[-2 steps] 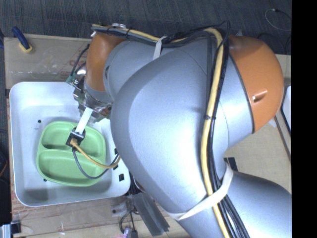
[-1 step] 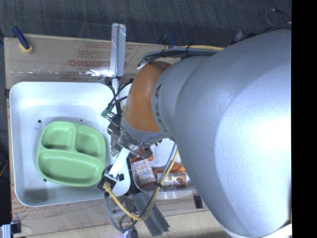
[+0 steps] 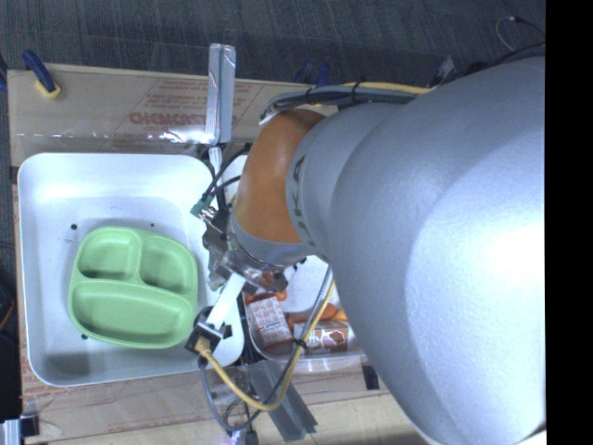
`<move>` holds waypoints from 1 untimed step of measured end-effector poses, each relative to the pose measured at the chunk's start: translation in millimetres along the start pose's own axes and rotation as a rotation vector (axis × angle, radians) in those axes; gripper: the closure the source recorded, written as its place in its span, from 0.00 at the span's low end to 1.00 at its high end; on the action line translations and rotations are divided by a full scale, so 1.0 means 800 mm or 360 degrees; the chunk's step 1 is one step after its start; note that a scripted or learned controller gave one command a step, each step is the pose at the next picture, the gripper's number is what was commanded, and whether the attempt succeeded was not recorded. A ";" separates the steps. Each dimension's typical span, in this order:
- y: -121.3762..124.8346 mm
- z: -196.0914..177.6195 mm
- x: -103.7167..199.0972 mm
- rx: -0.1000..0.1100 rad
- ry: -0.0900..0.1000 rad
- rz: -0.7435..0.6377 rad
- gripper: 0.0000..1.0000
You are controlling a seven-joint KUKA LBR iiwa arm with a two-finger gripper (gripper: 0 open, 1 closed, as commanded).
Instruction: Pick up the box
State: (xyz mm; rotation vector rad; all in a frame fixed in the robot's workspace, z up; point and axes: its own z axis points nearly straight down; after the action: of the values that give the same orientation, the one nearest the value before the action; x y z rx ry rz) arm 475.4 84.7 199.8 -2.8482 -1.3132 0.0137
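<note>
Arm [image 3: 408, 239] hides right bin; green tray [image 3: 134, 287] fills left bin [image 3: 46, 202].

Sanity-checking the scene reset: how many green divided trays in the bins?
1. The green divided tray lies in the left bin. The arm covers most of the right bin, so another could be hidden there.

Dark grey carpet floor [image 3: 278, 12] behind a wooden bench [image 3: 111, 100]
</note>
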 end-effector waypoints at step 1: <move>-0.001 -0.011 0.001 0.0005 -0.0004 -0.0011 1.00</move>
State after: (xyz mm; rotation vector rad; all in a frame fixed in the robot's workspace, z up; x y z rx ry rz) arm 475.5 85.4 208.7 -2.8420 -1.3219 0.0191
